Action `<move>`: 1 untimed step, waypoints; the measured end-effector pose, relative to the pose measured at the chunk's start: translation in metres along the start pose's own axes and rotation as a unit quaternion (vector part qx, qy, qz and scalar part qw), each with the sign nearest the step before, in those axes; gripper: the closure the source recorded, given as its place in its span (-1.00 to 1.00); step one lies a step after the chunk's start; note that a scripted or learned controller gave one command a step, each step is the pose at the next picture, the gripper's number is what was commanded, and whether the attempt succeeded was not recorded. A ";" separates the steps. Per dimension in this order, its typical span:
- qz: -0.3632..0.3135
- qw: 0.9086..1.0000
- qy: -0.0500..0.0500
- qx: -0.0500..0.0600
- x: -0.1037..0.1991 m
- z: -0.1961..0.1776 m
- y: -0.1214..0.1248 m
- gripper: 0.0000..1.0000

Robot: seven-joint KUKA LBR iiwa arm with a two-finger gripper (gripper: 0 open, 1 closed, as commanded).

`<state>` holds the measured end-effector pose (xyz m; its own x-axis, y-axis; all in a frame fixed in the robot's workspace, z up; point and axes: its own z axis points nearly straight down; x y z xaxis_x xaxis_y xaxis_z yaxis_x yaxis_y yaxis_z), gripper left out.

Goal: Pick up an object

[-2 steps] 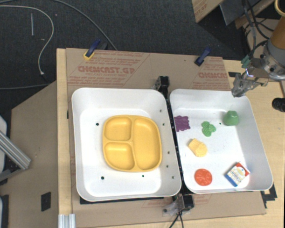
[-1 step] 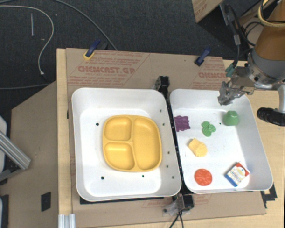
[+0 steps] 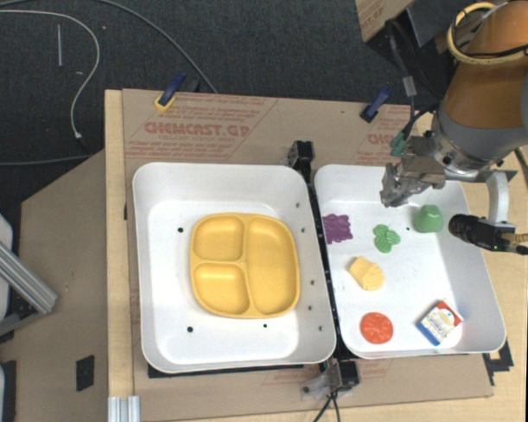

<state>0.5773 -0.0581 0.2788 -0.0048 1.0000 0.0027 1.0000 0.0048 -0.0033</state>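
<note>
Two shallow white bins sit side by side on the bench, and we list their contents in order. Left bin [image 3: 150, 245]: one yellow divided plate [image 3: 245, 266], lying flat near the middle. Right bin [image 3: 486, 296]: a purple flat piece [image 3: 337, 226] by the inner wall; a small green leafy piece [image 3: 385, 238] just beside it toward the centre; a green cup-like piece [image 3: 428, 219] nearer the far right; a yellow chunk [image 3: 366, 273] in the middle; a red round piece [image 3: 377, 327] at the near edge; and a small red, white and blue carton [image 3: 439, 323] in the near right corner. Gripper [image 3: 396, 198]: we find it over the far part of the right bin, carried by the grey arm with the orange band [image 3: 488, 97], and nothing can be seen in it; how wide it stands we cannot tell from this angle. Step in hand, as we judge it: the approach, with no object yet picked. The leafy green piece and the green cup-like piece lie nearest, each apart from its neighbours. Next move, in our estimate: settle on one of these, line up above it, descend and close squarely, since small rounded pieces may slip aside.
</note>
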 end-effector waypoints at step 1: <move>0.000 1.000 0.000 0.000 0.045 0.006 -0.023 1.00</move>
<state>0.5536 -0.0132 0.2730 -0.0049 1.0000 0.0033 1.0000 0.0049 -0.0042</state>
